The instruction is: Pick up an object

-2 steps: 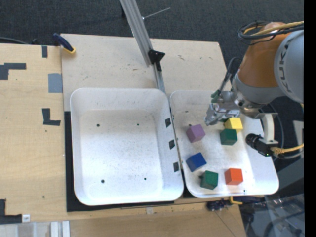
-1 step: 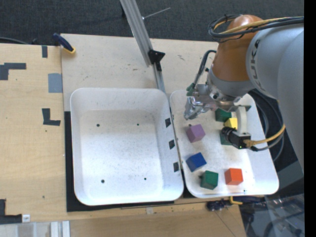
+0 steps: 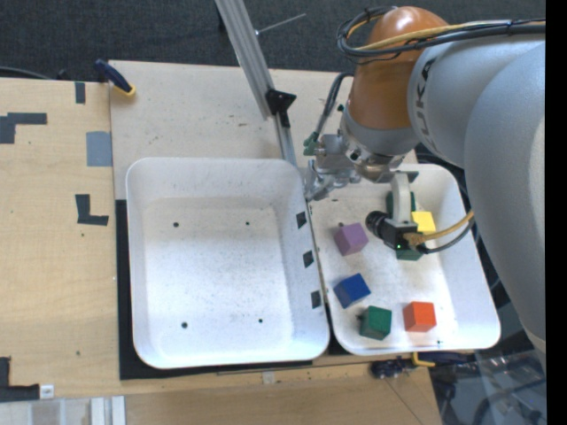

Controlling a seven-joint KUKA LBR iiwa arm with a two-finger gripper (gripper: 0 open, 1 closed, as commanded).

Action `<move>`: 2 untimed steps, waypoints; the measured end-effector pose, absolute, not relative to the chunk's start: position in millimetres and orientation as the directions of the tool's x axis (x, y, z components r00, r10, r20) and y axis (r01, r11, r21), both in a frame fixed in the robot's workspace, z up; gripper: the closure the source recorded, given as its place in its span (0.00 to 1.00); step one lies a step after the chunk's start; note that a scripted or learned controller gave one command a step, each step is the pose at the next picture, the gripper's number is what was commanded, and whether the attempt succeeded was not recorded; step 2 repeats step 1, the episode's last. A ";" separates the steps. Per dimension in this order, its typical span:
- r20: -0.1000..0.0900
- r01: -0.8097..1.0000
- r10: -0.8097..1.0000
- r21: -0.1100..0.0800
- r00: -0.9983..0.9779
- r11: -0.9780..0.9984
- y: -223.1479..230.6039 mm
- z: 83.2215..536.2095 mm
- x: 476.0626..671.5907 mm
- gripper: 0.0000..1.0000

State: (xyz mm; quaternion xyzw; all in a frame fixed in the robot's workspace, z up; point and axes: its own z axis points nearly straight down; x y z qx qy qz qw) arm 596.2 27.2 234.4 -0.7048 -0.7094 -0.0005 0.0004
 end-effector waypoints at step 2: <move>0.001 1.000 1.000 -0.001 -0.007 0.007 85.0 227.3 617.2 1.00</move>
